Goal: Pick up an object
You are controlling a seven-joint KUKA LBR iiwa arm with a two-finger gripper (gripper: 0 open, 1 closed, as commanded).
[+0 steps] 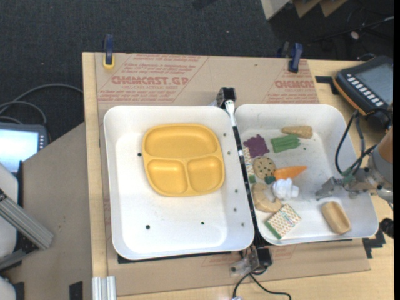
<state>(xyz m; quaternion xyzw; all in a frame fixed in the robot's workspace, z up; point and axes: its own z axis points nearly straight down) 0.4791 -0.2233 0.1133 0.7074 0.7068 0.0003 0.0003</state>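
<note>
Objects for picking lay scattered in the right bin [325, 114], the one nearer the arm. Along its far side sat a tan piece shaped like a bread stick [297, 131], and just in front of that a green piece [285, 144] with a purple piece [255, 147] to its left, near the wall shared by the two bins. Further forward were a round cookie with dark chips [264, 165], an orange carrot [290, 172] pointing right, and a crumpled white lump [285, 189] touching the carrot's near side. A pale curved piece [266, 202] lay beside the white lump, and a small patterned packet [282, 220] rested tilted by the front left corner. A tan bread roll [335, 217] lay apart from the rest, towards the front right of the bin.

The end effector [327, 188] reached in over the right rim, low above the bin floor, just behind the bread roll and to the right of the white lump. Its tip was small and dark against the bin, and whether it was spread or closed could not be told; nothing was seen gripped in it.

The left bin [125, 186] carried a yellow divided plate [184, 159], with one long compartment at the back and two smaller ones in front. Both bins stood on the desk [150, 77], on a brown sheet printed with red lettering.
</note>
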